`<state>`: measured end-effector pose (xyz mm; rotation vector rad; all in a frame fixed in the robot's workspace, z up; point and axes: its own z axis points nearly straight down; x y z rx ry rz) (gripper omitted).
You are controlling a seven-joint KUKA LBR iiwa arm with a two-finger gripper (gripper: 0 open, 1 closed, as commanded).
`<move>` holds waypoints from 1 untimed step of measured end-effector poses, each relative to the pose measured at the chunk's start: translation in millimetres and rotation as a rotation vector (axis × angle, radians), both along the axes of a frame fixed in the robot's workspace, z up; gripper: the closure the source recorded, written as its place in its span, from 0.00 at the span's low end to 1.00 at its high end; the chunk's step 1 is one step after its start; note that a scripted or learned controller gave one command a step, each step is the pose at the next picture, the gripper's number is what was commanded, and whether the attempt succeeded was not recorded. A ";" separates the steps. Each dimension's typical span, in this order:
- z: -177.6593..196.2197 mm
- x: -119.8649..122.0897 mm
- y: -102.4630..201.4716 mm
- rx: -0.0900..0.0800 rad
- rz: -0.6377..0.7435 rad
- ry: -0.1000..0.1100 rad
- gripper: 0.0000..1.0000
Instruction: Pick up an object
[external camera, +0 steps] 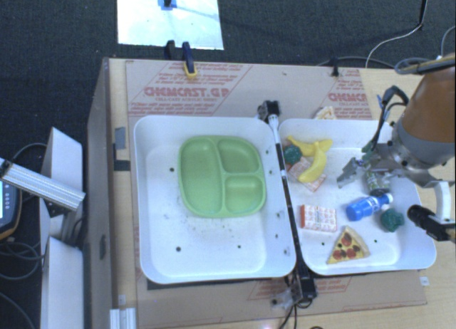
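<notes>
White shallow plastic bins sit side by side on the surface. Left bin (160, 249) holds a green divided plastic tray (221, 176). Right bin (413, 256) holds a yellow plastic banana (313, 164), a red-white rectangular packet (318, 218), a toy pizza slice (348, 246), a dark green round lump (391, 220) and a small blue plastic bottle (368, 206). End effector (365, 172) hovers low in the right bin; finger spread: cannot tell. Bottle lies just below it toward the near rim, long axis slanting up-right, likely the nearest target.
</notes>
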<state>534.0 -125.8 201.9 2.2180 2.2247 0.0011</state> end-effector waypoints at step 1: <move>-65.1 -6.5 -37.8 -0.001 -0.002 0.002 0.00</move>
